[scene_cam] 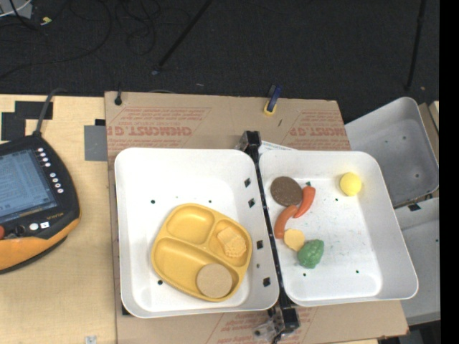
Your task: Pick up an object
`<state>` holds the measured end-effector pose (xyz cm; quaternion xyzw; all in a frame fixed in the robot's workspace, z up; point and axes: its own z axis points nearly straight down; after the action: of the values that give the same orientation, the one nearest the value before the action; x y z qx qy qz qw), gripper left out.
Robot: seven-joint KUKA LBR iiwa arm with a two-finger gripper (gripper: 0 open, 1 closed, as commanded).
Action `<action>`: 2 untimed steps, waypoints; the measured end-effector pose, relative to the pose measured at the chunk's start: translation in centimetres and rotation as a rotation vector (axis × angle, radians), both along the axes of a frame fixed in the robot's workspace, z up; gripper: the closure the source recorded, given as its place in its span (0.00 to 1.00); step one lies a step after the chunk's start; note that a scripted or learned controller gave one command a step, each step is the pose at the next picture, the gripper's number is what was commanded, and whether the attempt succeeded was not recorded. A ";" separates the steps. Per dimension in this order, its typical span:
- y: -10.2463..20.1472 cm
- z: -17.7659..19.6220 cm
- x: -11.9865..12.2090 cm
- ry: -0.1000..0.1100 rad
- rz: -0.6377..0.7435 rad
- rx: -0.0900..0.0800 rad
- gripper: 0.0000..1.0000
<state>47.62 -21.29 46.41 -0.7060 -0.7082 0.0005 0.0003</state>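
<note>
Claw state: cannot be told, whether spread or pressed together. No object is seen lifted, so the pick is judged not yet begun; approach, closure and lift all remain.

Candidate objects lie in the right bin (391, 267), all resting on its floor. A yellow ball (350, 184) sits alone at 1 o'clock of the bin, well apart from the rest, and is judged the easiest target. The others cluster toward 9 o'clock:
- brown disc (285, 190), flat and round, at 10 o'clock;
- orange carrot (307, 200), touching the disc's 4 o'clock edge;
- orange sausage (285, 220), curved, just below the disc;
- yellow lump (294, 239), touching the green broccoli (310, 253) at its 5 o'clock.

The left bin (143, 185) holds a yellow divided tray (179, 228) carrying a tan biscuit (214, 280) and a yellow waffle piece (233, 245) in separate compartments.
</note>
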 end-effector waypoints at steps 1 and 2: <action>0.0 1.7 0.0 -0.001 0.000 0.000 1.00; 3.2 -8.2 -0.1 0.011 0.000 0.005 1.00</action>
<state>47.52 -18.07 38.24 -0.7061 -0.7081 0.0025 0.0059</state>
